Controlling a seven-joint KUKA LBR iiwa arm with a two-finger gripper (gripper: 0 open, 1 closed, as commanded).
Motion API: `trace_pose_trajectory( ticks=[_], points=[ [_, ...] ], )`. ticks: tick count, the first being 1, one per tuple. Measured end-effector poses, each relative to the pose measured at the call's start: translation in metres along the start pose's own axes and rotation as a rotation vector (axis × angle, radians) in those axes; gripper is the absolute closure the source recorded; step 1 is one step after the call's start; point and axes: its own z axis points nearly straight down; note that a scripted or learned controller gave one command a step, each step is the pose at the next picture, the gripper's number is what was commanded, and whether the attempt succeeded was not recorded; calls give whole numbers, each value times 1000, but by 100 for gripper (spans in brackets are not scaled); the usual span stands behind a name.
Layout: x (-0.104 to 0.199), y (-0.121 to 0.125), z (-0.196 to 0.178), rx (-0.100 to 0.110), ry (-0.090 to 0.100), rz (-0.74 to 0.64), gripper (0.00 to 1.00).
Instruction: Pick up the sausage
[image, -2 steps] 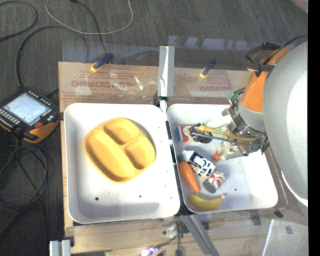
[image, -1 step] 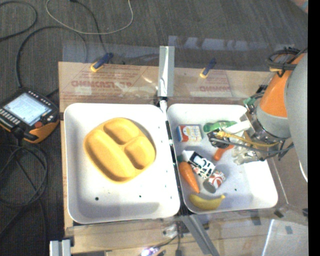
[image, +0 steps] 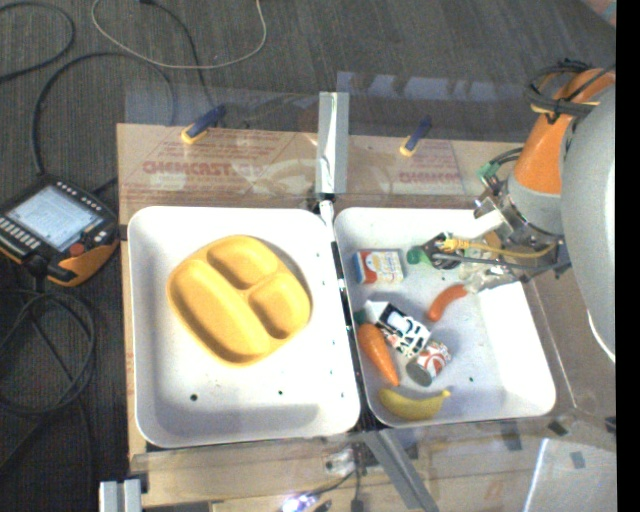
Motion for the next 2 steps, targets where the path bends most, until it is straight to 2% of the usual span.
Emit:
trace_pose_trajectory(
  ticks=[1, 2],
  points=[
    [-19, -15, 0, 1, 0, -63, 100],
    [-20, -17, 21, 2, 0, -52, 100]
  ],
)
